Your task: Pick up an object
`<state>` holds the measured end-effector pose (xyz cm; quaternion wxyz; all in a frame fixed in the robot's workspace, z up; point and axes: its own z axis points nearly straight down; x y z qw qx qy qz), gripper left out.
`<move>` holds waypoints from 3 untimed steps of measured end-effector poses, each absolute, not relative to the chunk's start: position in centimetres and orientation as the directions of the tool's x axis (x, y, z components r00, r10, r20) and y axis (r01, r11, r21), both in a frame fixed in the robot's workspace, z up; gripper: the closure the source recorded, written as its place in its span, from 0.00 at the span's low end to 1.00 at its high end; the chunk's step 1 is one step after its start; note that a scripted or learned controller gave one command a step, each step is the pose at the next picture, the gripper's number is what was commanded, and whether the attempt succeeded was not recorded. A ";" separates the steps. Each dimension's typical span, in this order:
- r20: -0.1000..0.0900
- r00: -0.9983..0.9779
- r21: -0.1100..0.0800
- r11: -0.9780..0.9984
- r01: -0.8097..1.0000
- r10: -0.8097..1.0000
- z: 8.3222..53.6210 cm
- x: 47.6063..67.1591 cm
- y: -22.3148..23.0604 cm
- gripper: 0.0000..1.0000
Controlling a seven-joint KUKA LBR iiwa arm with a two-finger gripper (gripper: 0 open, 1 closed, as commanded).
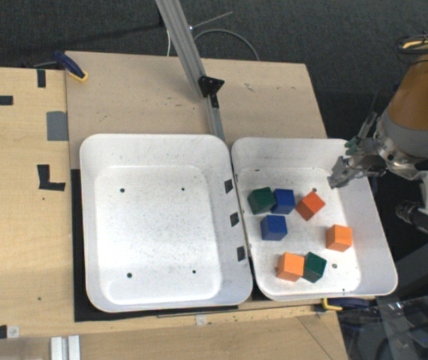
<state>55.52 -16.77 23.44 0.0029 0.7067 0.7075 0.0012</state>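
The right bin (364,280) holds several small blocks. A green block (260,199) and a blue block (284,199) sit side by side, with another blue block (273,226) just below them. An orange-red block (310,204) lies near the middle, an orange block (339,237) to its lower right. An orange block (290,265) and a dark green block (314,265) touch near the front. My gripper (342,174) hangs over the bin's upper right part, up and right of the orange-red block, with nothing seen between its fingers.
The left bin (94,201) lies beside the right one. A slanted metal pole (188,47) rises behind the bins. The grey arm with its orange band (415,103) comes in from the right edge.
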 end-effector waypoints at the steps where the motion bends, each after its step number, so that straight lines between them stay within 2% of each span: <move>1: -0.002 -0.002 0.005 0.002 1.000 1.000 28.8 55.6 -16.8 1.00; 3: 0.001 -0.005 -0.003 0.005 1.000 1.000 25.3 56.3 -7.1 1.00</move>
